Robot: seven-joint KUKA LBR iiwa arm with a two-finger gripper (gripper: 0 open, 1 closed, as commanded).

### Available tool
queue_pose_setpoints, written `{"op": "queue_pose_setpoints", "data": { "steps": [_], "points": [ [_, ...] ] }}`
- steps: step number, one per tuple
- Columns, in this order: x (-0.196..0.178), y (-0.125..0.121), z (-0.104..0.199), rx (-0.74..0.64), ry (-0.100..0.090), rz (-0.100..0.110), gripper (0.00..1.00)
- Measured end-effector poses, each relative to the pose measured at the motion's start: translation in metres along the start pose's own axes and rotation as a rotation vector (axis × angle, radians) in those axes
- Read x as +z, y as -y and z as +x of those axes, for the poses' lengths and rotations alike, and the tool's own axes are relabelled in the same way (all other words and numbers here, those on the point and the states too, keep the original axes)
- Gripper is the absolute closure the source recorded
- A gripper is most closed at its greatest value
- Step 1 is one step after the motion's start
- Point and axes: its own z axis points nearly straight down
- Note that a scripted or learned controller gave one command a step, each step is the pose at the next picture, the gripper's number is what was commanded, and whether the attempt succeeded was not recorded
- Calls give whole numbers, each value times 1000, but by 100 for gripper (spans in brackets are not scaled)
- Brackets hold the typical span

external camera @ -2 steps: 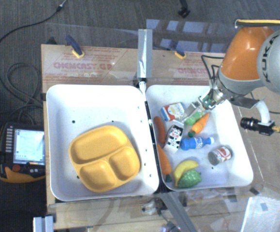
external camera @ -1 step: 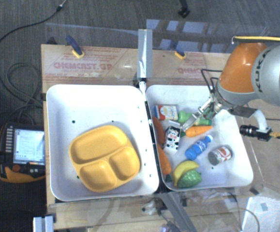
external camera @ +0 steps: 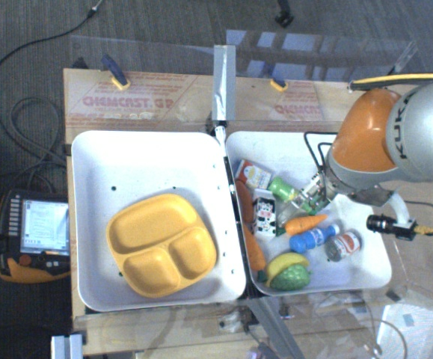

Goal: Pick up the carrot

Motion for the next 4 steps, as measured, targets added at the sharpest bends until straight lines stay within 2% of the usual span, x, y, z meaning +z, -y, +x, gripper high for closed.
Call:
{"op": "queue_pose_setpoints", "data": {
  "steps": [1,2,3,4],
  "points": [
    [-2,47,53,-117,1,0,0],
    [-12,45,52,-116,3,-6,100],
    [-12,45,52,-116,3,-5,0],
    [-21,44,53,-115,2,-8,100]
  ]
}}
